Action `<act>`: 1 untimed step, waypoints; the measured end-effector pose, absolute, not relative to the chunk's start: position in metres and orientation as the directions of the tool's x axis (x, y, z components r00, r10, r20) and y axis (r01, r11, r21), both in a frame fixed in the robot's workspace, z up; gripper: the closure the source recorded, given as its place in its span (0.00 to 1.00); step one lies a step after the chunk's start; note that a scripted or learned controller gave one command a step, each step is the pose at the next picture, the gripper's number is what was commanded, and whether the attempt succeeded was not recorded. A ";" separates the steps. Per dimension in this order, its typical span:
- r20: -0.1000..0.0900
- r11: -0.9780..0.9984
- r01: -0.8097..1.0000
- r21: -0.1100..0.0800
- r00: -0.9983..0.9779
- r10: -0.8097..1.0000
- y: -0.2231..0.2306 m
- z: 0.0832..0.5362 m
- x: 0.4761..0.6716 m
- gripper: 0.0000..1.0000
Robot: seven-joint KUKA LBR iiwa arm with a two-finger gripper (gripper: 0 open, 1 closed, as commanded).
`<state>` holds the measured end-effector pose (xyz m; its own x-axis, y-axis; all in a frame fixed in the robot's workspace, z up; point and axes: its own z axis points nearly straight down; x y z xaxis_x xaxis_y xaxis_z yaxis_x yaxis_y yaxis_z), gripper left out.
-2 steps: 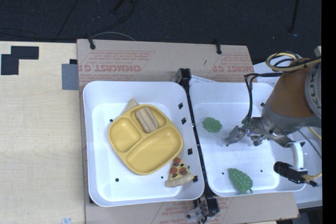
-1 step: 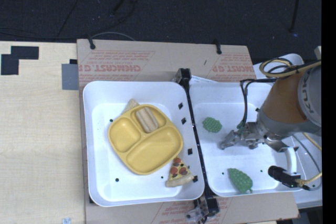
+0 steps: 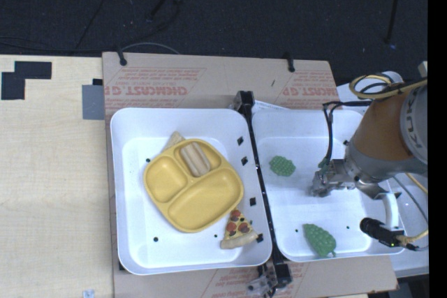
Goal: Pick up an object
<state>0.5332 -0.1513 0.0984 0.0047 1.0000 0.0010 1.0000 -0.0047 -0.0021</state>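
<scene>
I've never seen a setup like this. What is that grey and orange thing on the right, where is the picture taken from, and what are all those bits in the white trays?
It is a robot arm, grey with an orange band, reaching in from the right. One fixed camera looks down on the bench at a slant. At the arm's tip is a two-finger gripper, low in the right bin, with nothing visibly held. That bin holds two green toy foods: a small green piece and a bumpy green bunch. The left bin holds a yellow divided plate with a tan piece in one compartment, plus a toy pizza slice beside it.
</scene>
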 end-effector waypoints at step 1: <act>0.000 0.001 1.000 0.001 -0.001 1.000 -0.153 0.148 0.544 1.00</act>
